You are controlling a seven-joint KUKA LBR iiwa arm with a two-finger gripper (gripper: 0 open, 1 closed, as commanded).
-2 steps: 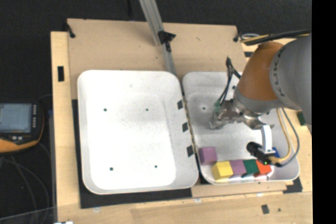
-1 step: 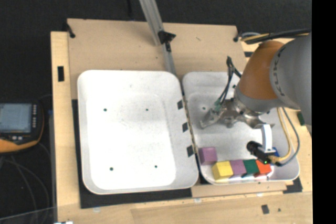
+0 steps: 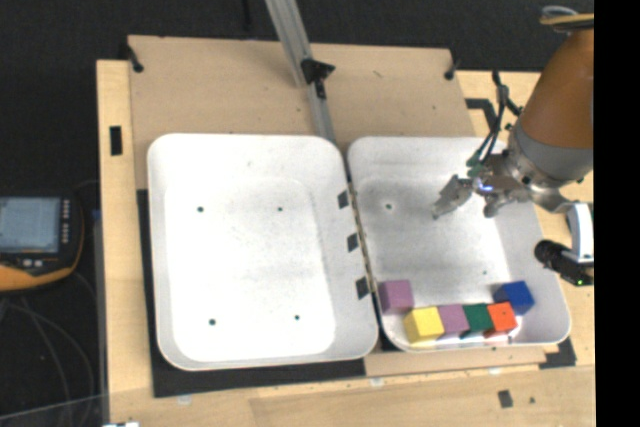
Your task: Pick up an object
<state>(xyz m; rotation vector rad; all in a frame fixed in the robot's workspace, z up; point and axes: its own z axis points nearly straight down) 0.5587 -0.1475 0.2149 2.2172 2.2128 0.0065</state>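
Camera view, looking down at a slant on both bins. The blocks, my possible targets, lie huddled along the near edge of the right bin (image 3: 400, 165): a purple block (image 3: 396, 294) slightly apart at the left, then a yellow block (image 3: 424, 323), a second, paler purple block (image 3: 453, 318), a green block (image 3: 477, 317), an orange block (image 3: 501, 316) and a blue block (image 3: 514, 295) at the right end. They look like small plain cubes, several touching, so their row runs from 9 to 3 o'clock with little room between neighbours. My gripper (image 3: 470, 198) hangs over the bare middle of the same bin, fingers spread and nothing between them. From it the blocks lie toward 6 o'clock, well apart from my fingertips; the lone purple block lies nearer 7 o'clock and seems the easiest to straddle. The left bin (image 3: 250, 245) sits at 9 o'clock of me.
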